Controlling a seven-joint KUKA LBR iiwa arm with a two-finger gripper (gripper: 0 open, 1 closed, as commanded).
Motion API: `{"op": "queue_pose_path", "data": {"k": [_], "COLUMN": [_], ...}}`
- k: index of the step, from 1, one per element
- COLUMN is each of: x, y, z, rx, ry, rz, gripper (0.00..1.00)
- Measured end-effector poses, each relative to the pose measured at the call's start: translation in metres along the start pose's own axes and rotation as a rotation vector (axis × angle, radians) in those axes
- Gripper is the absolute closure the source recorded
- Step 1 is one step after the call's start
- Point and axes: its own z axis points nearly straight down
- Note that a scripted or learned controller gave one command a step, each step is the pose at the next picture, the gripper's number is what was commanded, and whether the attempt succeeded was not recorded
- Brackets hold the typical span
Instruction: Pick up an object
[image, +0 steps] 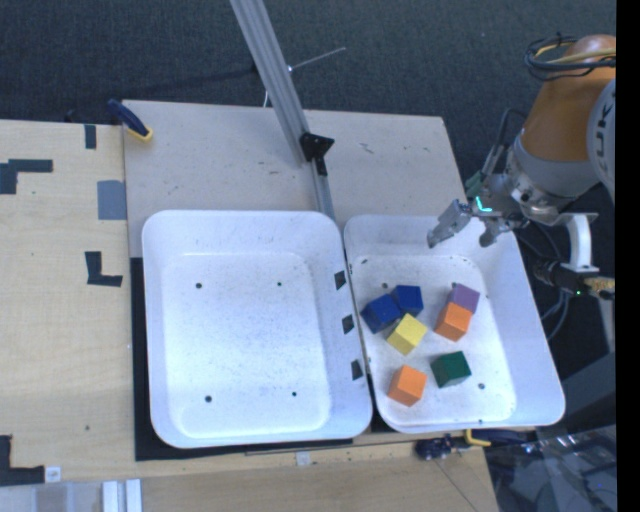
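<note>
At the right side of the frame I see the gripper above the upper edge of the right bin; its two fingers stand apart and grasp nothing. Lower in this bin lie the blocks, close together: two blue blocks touching, a yellow block just below them, a purple block against an orange block, a green block, and another orange block. Beside it, the left bin fills the middle of the frame.
</note>
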Motion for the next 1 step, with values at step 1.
{"op": "queue_pose_path", "data": {"k": [1], "x": [-0.0001], "y": [0.0], "z": [0.0], "rx": [0.0], "ry": [0.0], "rz": [0.0], "gripper": [0.0]}}
